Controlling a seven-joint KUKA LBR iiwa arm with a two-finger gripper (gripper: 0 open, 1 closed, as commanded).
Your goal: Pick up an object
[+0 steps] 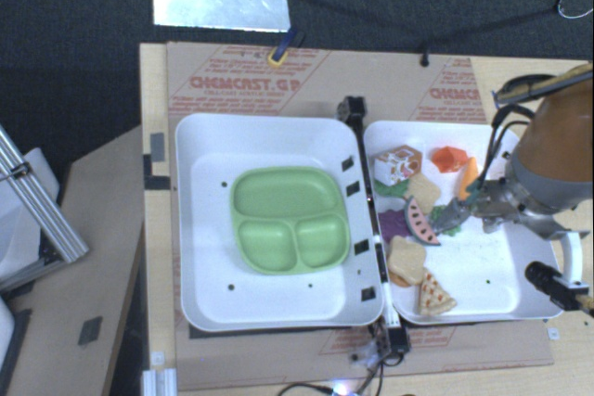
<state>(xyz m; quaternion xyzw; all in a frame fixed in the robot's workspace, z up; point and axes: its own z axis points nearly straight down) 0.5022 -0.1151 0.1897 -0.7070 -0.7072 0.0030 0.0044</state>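
Gripper [452,216]: low in the right bin, beside the watermelon slice; finger spread cannot be told.
Left bin [200,199]: holds a green divided plate [285,220].
Right bin [497,287]: toy foods along its left side.
Watermelon slice [420,222]: just left of the gripper.
Pizza slice [433,294]: near the front edge.

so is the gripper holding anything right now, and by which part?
Cannot be told. The gripper is down in the right bin, right beside the watermelon slice, but the view does not show any item between its fingers.
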